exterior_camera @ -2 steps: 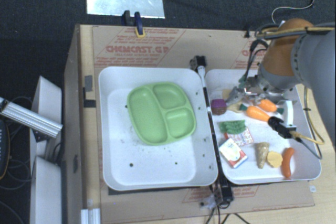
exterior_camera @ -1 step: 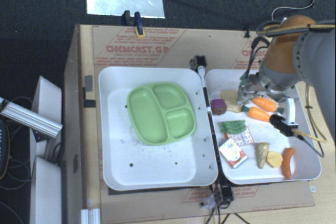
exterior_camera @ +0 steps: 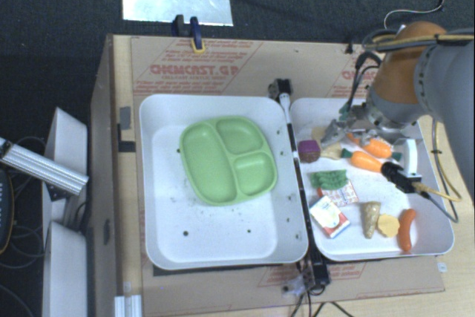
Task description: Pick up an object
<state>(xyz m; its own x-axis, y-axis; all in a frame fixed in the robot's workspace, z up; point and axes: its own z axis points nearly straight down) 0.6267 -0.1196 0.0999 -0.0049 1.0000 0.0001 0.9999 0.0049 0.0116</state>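
My gripper (exterior_camera: 344,130) hangs low over the far part of the right bin (exterior_camera: 438,234), reaching in from the right. Just to its right lie two orange carrots (exterior_camera: 366,160), one of them partly under the wrist. A purple piece (exterior_camera: 308,151) sits to the gripper's left by the bin's inner wall. Nearer the front lie a green leafy piece (exterior_camera: 329,179), two red-and-white packets (exterior_camera: 329,217), a beige piece (exterior_camera: 369,218), a yellow piece (exterior_camera: 387,226) and a red sausage (exterior_camera: 405,229). I see nothing held by the gripper.
The left bin (exterior_camera: 167,234) holds a green divided plate (exterior_camera: 226,159). A black clamp (exterior_camera: 282,90) sits at the far end of the wall between the bins. The arm (exterior_camera: 415,70) covers the right bin's far right corner.
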